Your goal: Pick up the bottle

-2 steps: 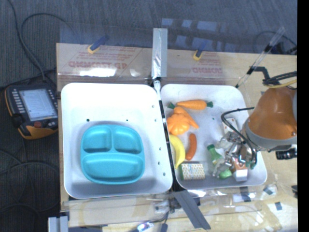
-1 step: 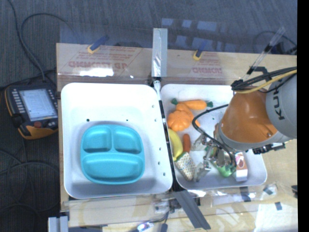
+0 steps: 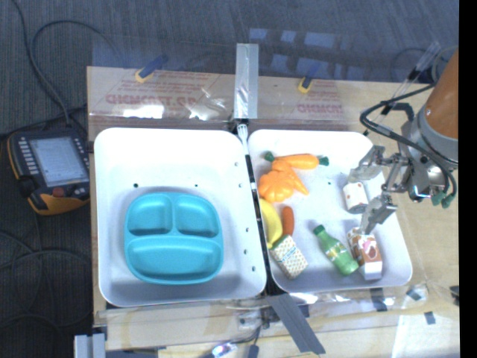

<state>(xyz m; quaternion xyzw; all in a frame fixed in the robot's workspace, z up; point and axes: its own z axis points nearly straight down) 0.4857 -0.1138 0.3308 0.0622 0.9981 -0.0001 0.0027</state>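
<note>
The green bottle [image 3: 335, 250] lies on its side in the front part of the right bin [image 3: 333, 142], its cap pointing to the back left. My gripper [image 3: 372, 192] hangs over the right side of that bin, behind and to the right of the bottle and apart from it. Its two fingers [image 3: 364, 170] stand spread open. A small white block [image 3: 355, 195] sits just left of the gap between them; I cannot tell whether it touches them. Nothing of the bottle is between the fingers.
A small carton [image 3: 366, 254] lies right beside the bottle. A carrot [image 3: 298, 160], an orange toy [image 3: 280, 186], a banana [image 3: 270, 223], a red sausage [image 3: 288, 219] and a patterned box [image 3: 290, 258] fill the bin's left half. The left bin holds a blue divided plate [image 3: 173, 236].
</note>
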